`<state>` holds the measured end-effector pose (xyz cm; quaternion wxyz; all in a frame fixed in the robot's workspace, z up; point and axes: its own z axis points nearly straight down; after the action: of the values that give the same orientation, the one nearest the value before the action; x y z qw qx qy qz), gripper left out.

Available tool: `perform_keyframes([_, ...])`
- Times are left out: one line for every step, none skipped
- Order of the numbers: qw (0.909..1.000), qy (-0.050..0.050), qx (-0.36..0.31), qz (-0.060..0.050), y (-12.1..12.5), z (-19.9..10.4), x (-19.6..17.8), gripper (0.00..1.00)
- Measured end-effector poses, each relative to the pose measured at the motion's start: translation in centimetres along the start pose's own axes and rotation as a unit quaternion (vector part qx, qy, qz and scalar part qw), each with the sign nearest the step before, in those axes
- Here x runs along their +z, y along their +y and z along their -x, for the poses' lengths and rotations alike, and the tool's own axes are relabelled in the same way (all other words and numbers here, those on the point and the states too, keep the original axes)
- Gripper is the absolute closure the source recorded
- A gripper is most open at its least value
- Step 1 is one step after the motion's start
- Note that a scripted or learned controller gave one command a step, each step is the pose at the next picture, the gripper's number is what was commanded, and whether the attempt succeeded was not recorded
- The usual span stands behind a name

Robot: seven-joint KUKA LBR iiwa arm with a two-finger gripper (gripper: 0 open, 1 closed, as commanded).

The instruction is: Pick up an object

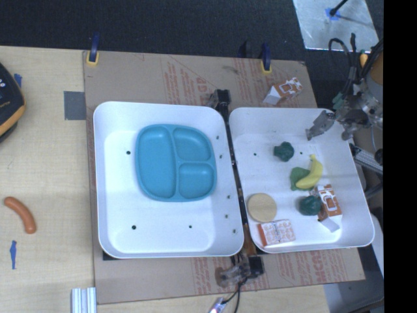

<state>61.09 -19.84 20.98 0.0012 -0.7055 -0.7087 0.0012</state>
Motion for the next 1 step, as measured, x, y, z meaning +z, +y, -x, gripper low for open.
perform_keyframes([1.0,-0.001,0.0,0.001,-5.23,0.63,11.84,0.0])
